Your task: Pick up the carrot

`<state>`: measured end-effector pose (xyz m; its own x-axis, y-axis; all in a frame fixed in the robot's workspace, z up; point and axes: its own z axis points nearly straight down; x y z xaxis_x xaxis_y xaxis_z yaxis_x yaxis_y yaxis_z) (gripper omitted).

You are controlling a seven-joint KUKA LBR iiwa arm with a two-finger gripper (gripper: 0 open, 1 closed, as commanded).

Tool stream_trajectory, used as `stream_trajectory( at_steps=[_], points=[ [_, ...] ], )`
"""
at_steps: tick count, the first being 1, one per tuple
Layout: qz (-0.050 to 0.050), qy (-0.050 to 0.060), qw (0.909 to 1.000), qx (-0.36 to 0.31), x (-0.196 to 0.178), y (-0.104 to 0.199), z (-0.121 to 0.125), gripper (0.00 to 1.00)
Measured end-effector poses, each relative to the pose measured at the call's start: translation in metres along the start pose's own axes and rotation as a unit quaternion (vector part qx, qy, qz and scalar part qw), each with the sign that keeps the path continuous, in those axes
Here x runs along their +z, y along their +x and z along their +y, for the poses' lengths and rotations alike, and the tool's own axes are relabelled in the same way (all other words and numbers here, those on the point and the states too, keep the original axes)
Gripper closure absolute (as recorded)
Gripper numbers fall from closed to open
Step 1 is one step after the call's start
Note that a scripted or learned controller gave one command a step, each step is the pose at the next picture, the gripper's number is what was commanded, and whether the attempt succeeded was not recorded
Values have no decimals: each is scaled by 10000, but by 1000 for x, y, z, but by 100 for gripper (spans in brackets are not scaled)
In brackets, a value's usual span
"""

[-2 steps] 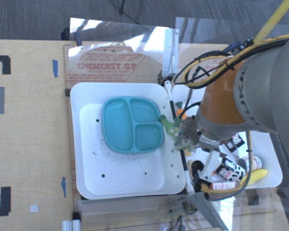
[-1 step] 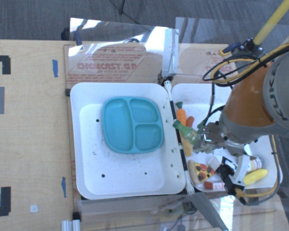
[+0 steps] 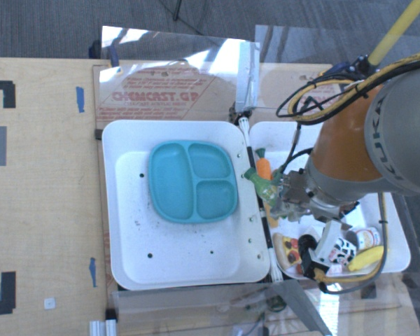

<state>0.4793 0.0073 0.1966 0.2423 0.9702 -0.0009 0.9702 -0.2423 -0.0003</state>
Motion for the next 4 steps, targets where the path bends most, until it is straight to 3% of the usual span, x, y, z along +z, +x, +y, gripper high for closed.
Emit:
stream_trajectory(
  at_steps=[1,2,3,4],
  points=[
    [9,11,9558,-2941,13,-40,10,100],
    [1,-8,9816,-1909,-4,11,25,100],
    [1,10,9993,-364,13,-70,42,100],
    [1,9,9993,-366,13,-70,43,0]
  ],
)
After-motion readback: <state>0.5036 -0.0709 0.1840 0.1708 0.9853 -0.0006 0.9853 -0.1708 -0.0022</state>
